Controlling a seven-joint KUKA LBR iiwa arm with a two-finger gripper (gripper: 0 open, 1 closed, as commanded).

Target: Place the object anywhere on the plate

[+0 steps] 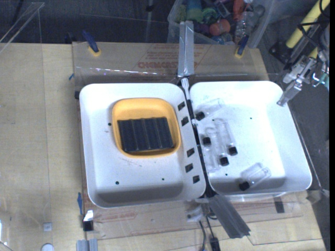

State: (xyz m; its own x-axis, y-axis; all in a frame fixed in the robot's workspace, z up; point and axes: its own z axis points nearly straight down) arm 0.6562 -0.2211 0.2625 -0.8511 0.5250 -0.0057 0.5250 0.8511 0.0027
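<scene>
A yellow plate with rounded corners lies in the left bin. A black ridged rectangular object rests flat on the plate and covers most of its middle. My gripper hangs at the far right, above the back right corner of the right bin, well away from the plate. I see nothing held in it.
Several clear plastic pieces with black caps lie in the right bin, one near its front edge. A divider with black clips separates the bins. A clear crate of colourful toys stands behind the bench.
</scene>
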